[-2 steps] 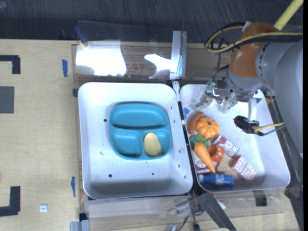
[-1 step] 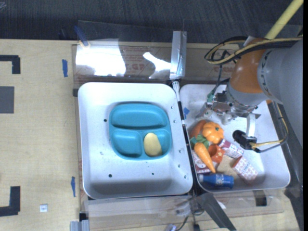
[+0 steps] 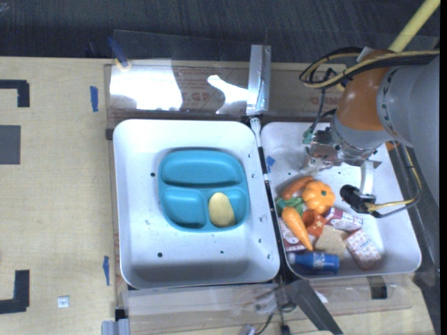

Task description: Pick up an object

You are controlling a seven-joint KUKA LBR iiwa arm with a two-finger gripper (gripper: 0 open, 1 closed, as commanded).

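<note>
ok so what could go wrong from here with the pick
1. The toys in the right bin lie heaped together: the orange pumpkin touches the carrot, so a grasp may nudge or drag a neighbour.
2. The pincer sits close to the bin's far wall, where a descent might clip the rim.
</note>
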